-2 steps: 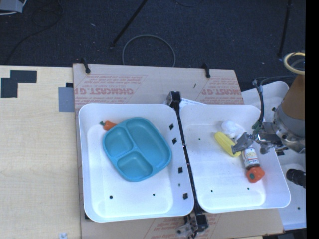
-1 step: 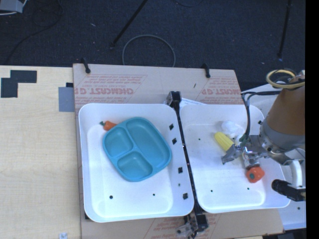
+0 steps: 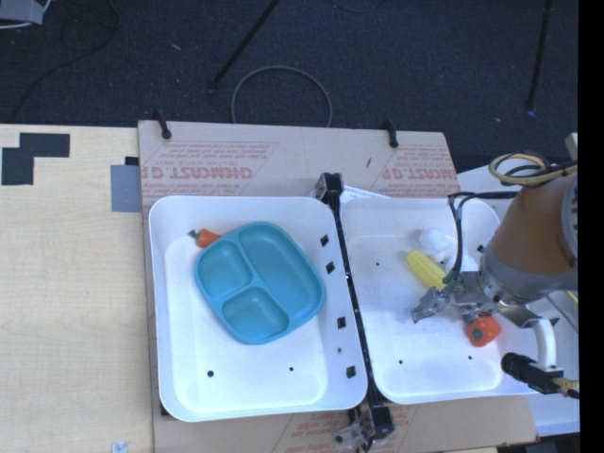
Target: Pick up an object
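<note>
My gripper (image 3: 430, 306) hangs low over the right bin (image 3: 406, 366), reaching in from the right. Its grey fingers (image 3: 422, 311) point left and sit just below a yellow corn-like object (image 3: 426, 268). Nothing shows between the fingers. A red tomato-like object (image 3: 482, 330) lies under the wrist, close behind the fingers. A white crumpled object (image 3: 437, 243) rests at the back of the right bin, beside the yellow one.
The left bin (image 3: 189, 376) holds a blue divided plate (image 3: 259, 280) and a small orange carrot-like object (image 3: 204, 238) at its back left corner. A black divider (image 3: 342, 281) runs between the bins. Cables (image 3: 514, 166) loop over the arm at right.
</note>
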Available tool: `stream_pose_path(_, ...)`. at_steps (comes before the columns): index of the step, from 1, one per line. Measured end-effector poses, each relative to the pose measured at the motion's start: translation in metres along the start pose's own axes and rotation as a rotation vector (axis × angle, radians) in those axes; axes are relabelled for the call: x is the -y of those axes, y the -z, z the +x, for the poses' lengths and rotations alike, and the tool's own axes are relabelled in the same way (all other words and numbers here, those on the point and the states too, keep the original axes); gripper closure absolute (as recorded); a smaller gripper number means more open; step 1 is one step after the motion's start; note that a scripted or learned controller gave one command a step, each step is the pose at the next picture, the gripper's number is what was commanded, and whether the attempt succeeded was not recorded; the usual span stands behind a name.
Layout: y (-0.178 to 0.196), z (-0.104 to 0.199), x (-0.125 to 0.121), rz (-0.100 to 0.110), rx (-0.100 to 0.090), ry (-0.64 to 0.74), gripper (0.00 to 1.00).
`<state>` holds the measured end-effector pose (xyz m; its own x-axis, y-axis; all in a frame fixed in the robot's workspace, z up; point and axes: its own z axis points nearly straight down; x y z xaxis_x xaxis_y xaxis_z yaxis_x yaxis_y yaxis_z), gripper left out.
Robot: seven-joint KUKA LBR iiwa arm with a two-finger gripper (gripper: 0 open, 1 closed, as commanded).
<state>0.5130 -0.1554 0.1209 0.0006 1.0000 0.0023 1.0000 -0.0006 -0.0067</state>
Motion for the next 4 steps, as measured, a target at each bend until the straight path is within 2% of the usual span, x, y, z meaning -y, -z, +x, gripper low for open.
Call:
stream_pose_path(1,-0.034,0.001,0.000,-0.004,0.001,-0.001,0.00)
stream_pose_path(2,-0.022,-0.001,-0.001,-0.006,0.001,-0.006,1.00)
stream_pose_path(4,0.091,-0.001,-0.007,-0.010,0.003,0.001,1.00)
